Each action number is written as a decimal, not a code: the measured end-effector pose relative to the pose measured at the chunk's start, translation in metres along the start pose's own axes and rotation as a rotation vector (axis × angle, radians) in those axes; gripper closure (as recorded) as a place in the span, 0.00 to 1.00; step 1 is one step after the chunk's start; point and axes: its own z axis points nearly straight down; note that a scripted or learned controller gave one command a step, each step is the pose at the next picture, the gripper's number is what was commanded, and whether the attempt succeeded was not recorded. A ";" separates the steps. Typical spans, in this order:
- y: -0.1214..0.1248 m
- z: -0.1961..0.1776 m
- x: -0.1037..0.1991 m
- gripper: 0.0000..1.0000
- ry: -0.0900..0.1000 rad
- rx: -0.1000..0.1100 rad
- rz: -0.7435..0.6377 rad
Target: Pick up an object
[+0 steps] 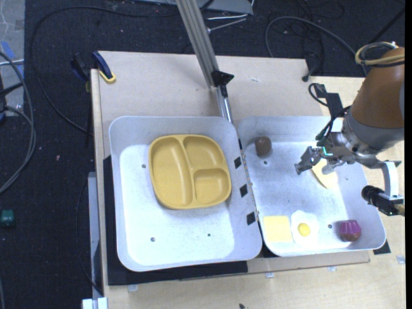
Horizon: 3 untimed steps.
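My gripper (317, 161) hangs over the right bin (283, 192), in its upper right part. It is right above a pale yellow slice (326, 176), which pokes out from under it on the lower right. I cannot tell whether it touches the slice. Also in this bin lie a brown lump (262, 146) near the top left, a yellow cheese square (277, 228) and a fried egg (304, 227) at the front, and a purple piece (349, 230) at the front right.
The left bin (129, 230) holds a yellow divided plate (190, 171). A grey metal pole (199, 34) slants down to the bins' shared back edge. Black clips sit along the seam between the bins. Cables lie on the dark floor around the bench.
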 end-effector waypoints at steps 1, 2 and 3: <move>0.001 -0.001 0.000 0.00 0.000 -0.002 0.000; 0.004 0.043 0.003 0.00 0.000 0.002 0.001; -0.004 0.105 0.008 0.00 0.001 0.004 0.002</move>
